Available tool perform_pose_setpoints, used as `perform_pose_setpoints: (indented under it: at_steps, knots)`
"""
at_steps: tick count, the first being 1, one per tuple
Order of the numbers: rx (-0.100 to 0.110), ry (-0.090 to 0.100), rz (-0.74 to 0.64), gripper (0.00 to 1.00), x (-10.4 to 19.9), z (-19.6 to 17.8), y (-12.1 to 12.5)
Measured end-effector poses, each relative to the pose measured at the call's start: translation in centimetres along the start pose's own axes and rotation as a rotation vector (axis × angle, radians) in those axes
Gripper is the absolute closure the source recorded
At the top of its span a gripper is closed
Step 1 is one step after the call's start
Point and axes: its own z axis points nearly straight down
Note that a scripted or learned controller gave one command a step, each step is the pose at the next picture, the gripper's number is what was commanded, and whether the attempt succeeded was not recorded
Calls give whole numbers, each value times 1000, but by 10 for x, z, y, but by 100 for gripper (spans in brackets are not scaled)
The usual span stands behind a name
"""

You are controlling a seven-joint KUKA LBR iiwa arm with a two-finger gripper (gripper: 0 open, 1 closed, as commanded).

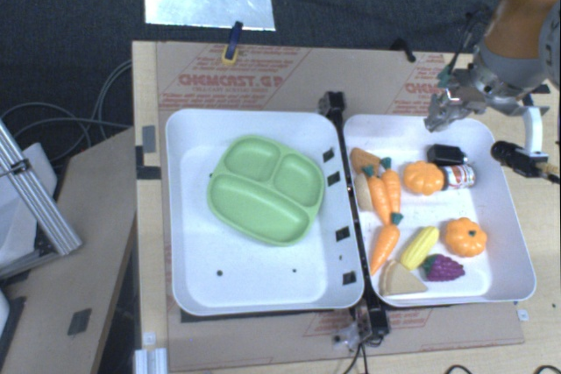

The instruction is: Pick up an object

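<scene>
- Tool (447,111) sits above the far edge of the right bin (517,223), near its back rim; finger spread cannot be told at this angle, and nothing shows between them
- Arm (517,22) enters from the upper right, orange band above the grey wrist, wrist angled down and left toward the bin
- Right bin holds the candidate objects: two orange pumpkins (424,178) (464,236), carrots (382,194), a yellow corn cob (419,246), purple grapes (443,268), a small can (458,176) lying on its side, a black item (445,154) just behind the can, a tan wedge (401,279) at the near rim
- Black item lies nearest the tool, not touching it
- Left bin (193,276) carries a green divided plate (266,188), tilted
- Both bins rest on cardboard on the counter (88,188)
</scene>
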Motion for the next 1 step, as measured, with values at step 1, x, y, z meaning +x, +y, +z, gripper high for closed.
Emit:
perform_pose_setpoints:
  at_steps: [1]
  knots:
    - [6,3,-3,100,42,-10,-28]
